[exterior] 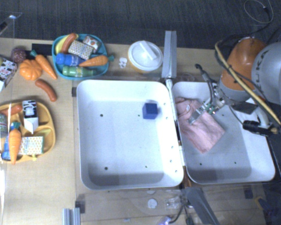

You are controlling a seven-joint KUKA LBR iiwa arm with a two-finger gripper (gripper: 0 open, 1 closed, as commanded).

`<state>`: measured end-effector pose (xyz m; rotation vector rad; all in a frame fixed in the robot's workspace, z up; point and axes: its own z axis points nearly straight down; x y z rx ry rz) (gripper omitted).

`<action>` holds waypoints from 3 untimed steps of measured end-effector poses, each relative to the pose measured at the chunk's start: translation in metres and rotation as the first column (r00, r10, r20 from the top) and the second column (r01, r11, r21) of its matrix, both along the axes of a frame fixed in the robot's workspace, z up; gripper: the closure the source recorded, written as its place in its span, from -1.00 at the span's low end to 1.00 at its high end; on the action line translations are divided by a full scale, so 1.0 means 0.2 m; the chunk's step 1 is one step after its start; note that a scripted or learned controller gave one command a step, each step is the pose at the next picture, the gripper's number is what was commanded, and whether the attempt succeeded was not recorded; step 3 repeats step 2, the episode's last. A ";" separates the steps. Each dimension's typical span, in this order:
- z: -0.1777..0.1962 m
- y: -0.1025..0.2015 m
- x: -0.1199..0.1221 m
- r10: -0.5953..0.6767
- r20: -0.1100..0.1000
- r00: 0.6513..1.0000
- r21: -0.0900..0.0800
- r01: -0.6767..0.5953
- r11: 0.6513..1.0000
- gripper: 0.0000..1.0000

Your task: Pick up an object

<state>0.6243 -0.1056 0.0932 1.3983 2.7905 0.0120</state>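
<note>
— Wooden bench (42,182) under two shallow white bins, and look where the gripper (200,115) sits: low in the right-hand bin (234,168), its tip on the crumpled pink cloth (201,130).

— Are its fingers closed on the cloth?

— I cannot tell; from up here they are a small dark blur against the fabric, so I would not call it a hold.

— Which step, then?

— The grasp itself, I think. Next it needs a firm pinch on a fold, then a straight lift to see whether the cloth comes along.

— And the arm?

— Wrist angled down and leftward, the orange band (241,60) above it, the grey body coming in from the right.

— Anything else to pick?

— A small blue cube (150,110) lies alone in the left-hand bin (122,168), well apart from the gripper.
</note>
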 end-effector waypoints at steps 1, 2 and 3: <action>-0.01 -0.04 0.22 -0.122 -0.036 0.992 0.006 0.122 0.993 -1.00; 0.05 -0.05 0.24 -0.117 -0.012 0.993 0.000 0.117 0.993 1.00; 0.05 -0.05 0.24 -0.117 -0.012 0.993 0.000 0.117 0.993 1.00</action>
